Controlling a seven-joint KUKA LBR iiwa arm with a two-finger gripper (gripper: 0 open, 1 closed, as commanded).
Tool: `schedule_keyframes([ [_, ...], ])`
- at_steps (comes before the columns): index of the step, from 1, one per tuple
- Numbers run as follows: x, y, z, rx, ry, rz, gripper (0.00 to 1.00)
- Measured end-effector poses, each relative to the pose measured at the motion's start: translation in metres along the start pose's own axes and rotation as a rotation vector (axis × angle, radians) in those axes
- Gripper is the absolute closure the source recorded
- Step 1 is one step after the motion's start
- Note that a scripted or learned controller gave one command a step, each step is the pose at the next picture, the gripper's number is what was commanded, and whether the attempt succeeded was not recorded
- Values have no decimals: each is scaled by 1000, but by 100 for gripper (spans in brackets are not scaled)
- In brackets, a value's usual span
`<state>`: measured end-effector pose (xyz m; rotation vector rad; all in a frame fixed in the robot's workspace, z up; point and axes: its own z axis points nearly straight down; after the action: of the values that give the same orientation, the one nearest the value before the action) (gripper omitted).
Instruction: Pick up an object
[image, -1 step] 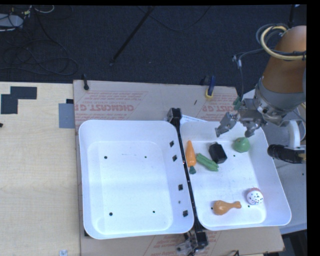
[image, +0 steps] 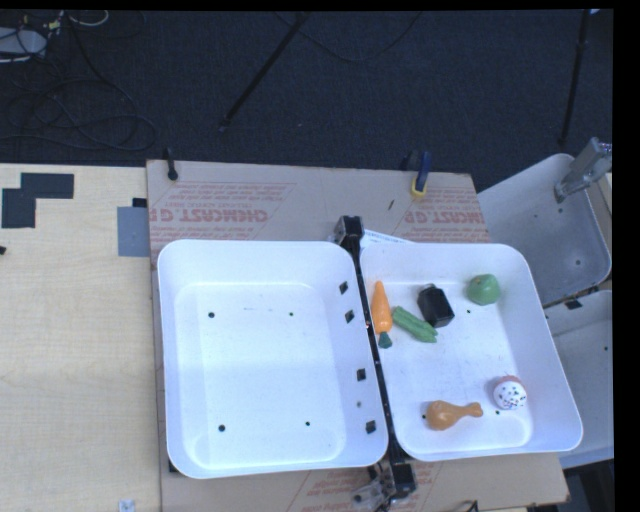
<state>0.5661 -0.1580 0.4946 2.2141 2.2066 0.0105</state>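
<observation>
Cardboard printed upside-down "CHEMCAST" underlies two white bins; the gripper's state cannot be told.

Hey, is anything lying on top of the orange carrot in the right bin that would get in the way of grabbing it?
Nothing lies on the carrot. A green pod sits close beside it.

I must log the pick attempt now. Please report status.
Nothing picked yet. Carrot, green piece, black block clustered in right bin. Drumstick lies apart, unobstructed.
</observation>
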Motion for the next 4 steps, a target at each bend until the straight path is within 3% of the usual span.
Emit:
schedule_keyframes([
  [1, 3, 1, 2, 20, 5, -5, 100],
  [2, 115, 11, -46, 13, 9, -16, 100],
  [4, 111, 11, -62, 26, 5, -13, 100],
])
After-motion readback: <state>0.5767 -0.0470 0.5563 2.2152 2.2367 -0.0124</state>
